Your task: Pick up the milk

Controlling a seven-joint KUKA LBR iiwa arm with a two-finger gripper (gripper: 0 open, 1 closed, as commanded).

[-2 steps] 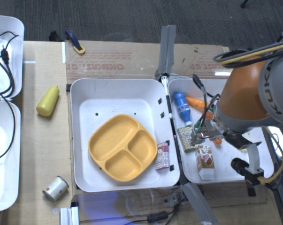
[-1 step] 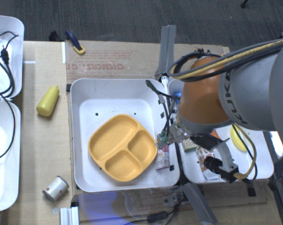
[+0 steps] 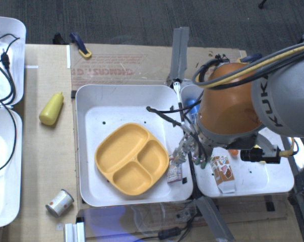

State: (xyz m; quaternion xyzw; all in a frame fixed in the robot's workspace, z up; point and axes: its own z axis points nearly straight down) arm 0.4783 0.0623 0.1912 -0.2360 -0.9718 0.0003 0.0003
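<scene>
So your milk carton (image 3: pixel 223 173) is lying flat in the right bin (image 3: pixel 272 185), around 5 o'clock from the orange wrist. The gripper (image 3: pixel 184 155) is hanging over the divide between the bins, at 9 o'clock from the carton (honestly can't tell its state). I'm guessing it's light, a bit crushable and slick, so you're wanting to pinch across the narrow sides, mid-body.

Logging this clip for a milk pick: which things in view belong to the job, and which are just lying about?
Job:
milk carton, lying in the right bin
gripper, over the left bin's right edge

Lying about:
yellow divided plate
small packet
yellow bottle
tin can
</scene>
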